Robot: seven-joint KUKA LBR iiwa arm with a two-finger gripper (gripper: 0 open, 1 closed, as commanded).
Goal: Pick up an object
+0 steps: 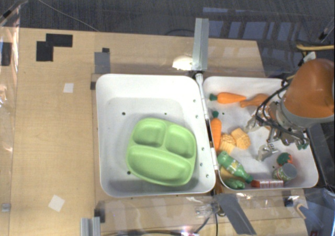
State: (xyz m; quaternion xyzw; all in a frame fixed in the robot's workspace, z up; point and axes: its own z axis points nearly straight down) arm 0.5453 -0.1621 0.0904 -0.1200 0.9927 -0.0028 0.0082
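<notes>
My gripper (268, 148) hangs low over the right bin (312, 177), right of its middle, under the arm's orange band (313, 93). Just left of it lie yellow corn-like pieces (235, 138). A small round can (286, 170) with a green top sits just below and to the right of the gripper. An orange carrot (230, 98) lies at the bin's far left, and a second carrot (215, 131) lies along the left wall. A green bottle (234, 168) rests at the near left. I see nothing clearly held.
The left bin (112, 125) holds a green divided plate (162, 151). A brownish-orange piece (256, 100) lies near the first carrot. A red-and-white item (269, 182) lies against the right bin's near wall. A metal post (200, 46) stands behind the two bins.
</notes>
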